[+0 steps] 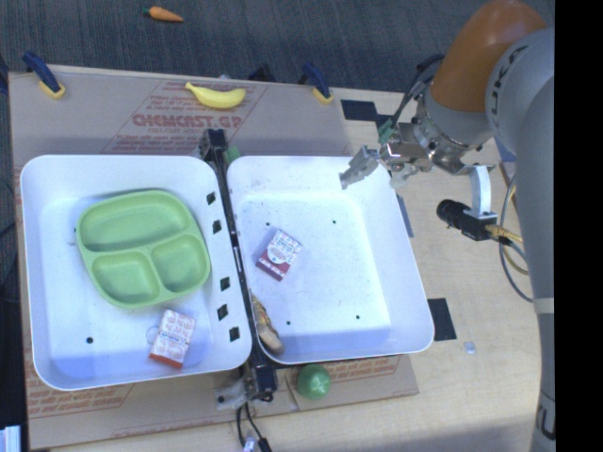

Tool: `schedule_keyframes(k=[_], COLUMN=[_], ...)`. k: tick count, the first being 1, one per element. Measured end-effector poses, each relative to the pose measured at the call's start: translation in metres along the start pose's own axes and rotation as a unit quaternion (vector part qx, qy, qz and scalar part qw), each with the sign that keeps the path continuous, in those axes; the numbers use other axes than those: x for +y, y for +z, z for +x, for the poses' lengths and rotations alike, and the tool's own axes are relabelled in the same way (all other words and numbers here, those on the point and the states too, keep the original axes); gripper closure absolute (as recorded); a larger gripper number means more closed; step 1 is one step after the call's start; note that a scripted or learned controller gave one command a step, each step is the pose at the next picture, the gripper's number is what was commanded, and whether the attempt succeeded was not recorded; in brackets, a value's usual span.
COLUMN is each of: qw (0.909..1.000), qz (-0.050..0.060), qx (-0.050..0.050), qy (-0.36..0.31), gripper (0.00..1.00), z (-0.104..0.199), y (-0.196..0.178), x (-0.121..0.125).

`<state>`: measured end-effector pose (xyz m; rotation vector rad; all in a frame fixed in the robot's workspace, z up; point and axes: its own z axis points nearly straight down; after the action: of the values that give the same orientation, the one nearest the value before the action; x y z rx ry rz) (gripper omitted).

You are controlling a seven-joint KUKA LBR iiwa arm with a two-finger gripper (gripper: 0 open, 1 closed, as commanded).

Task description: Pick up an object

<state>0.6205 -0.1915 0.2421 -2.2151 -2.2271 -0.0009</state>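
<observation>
A small red and white carton [280, 254] lies flat in the right bin [377, 290], left of its middle. A tan, peanut-like object [267, 331] rests against that bin's near left corner. A second red and white carton [172, 337] lies in the left bin [47, 281] near its front, below a green divided plate [143, 246]. My gripper [363, 168] hangs over the right bin's far right corner, well apart from the carton, with nothing seen in it.
A yellow banana [216, 94] lies on the cardboard behind the bins. A green ball [314, 381] sits on the cardboard in front of the right bin. Blue clamps [317, 80] grip the cardboard's back edge. An orange carrot [165, 13] lies on the carpet beyond.
</observation>
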Motion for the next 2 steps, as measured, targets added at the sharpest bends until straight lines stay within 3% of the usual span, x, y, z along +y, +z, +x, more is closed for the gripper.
schedule_keyframes(k=[1, 2], qw=[1.0000, 1.0000], qz=[0.001, 0.002], qx=[0.000, 0.000], qy=[-0.001, 0.000], gripper=[0.00, 0.00], z=[-0.019, -0.019], y=[0.018, 0.150], x=[0.036, -0.062])
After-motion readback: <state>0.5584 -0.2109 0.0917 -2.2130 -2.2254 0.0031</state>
